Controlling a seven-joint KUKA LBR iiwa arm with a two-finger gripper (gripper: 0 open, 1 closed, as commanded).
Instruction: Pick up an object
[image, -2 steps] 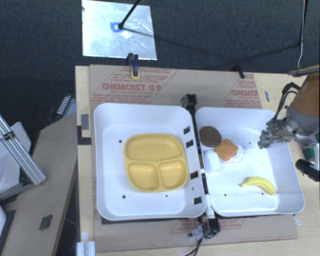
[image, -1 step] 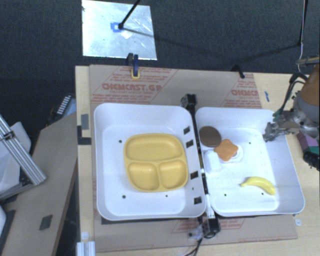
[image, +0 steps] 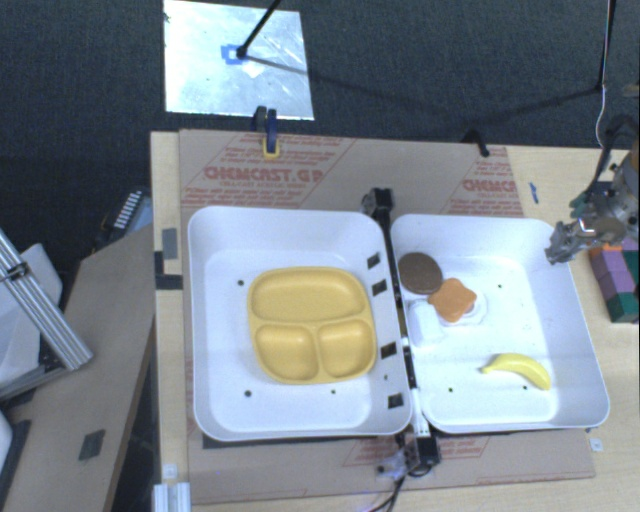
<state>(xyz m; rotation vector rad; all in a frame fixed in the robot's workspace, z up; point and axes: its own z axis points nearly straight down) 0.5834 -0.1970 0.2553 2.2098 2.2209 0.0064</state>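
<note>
In the right bin (image: 560, 300) lie a brown round disc (image: 420, 271), an orange flower-shaped piece (image: 454, 299) touching it, and a yellow banana (image: 519, 369) near the front. The gripper (image: 562, 244) hangs at the right bin's far right rim, well away from all three objects. Nothing shows between its fingers.
The left bin (image: 215, 300) holds a yellow three-compartment plate (image: 308, 324). Coloured blocks (image: 615, 282) stand on the bench right of the right bin, next to the gripper. A black divider (image: 392, 310) with clips runs between the bins.
</note>
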